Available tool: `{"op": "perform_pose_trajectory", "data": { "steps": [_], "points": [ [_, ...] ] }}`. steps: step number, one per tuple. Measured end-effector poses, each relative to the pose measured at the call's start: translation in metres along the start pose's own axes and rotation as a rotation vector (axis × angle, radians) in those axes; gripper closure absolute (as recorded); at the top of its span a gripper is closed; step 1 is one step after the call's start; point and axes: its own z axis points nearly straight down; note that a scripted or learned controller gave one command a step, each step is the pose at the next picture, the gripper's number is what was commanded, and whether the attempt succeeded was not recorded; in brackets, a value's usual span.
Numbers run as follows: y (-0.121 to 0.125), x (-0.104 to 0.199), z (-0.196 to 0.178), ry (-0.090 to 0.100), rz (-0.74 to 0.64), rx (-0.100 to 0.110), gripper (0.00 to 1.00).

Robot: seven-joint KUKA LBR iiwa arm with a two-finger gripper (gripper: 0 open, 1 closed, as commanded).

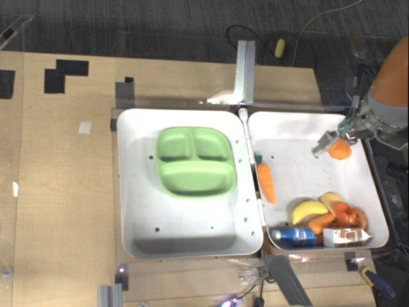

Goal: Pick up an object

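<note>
Left bin (137,190): green tray (195,160). Right bin (287,133): carrot (266,183), banana (308,210).

No text, brand, number or sign can be read anywhere. The white carton (346,236), lying in the near corner of the right bin (300,139) just right of the blue bottle (295,236), carries a brownish printed patch, but its lettering is too small and blurred to make out.
</note>
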Motion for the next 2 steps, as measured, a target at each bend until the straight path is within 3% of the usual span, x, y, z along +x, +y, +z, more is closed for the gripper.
{"op": "perform_pose_trajectory", "data": {
  "steps": [1, 2],
  "points": [
    [0.075, 0.04, -0.023, 0.001, -0.05, 0.0, 1.0],
    [0.083, 0.02, -0.108, -0.002, -0.295, -0.002, 1.0]
  ]
}}
